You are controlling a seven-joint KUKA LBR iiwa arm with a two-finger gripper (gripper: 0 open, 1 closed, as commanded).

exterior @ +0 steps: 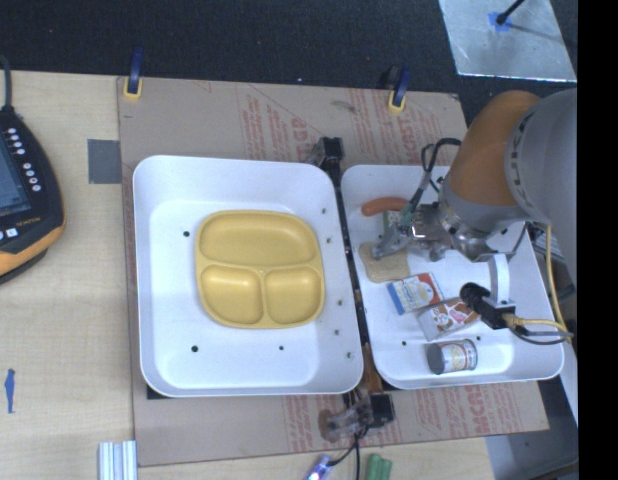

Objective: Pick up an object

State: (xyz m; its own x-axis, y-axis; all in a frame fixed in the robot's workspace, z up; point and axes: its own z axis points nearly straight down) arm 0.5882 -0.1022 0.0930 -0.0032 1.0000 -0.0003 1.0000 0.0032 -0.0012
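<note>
Cardboard-covered bench (239,118) — gripper (394,236) low in right bin (529,368) over tan slab (384,264) — finger state unclear

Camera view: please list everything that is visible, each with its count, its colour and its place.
White bins: 2, side by side on the bench; left bin, right bin.
Divided plate: 1, yellow, middle of left bin.
Hot dog toy: 1, orange-red, upper left of right bin.
Tan flat piece: 1, right bin, below the hand.
Small packet: 1, blue, white and red, middle of right bin.
Second packet: 1, red and white, right of the first.
Can: 1, grey with dark cap, lying at right bin's near side.
Pendant: 1, black and orange, far left.
Clamps: 2, yellow-blue, back edge of the cardboard; one is.
Hand: 1, metallic, over right bin's upper left.
Arm: 1, grey with orange band.
</note>
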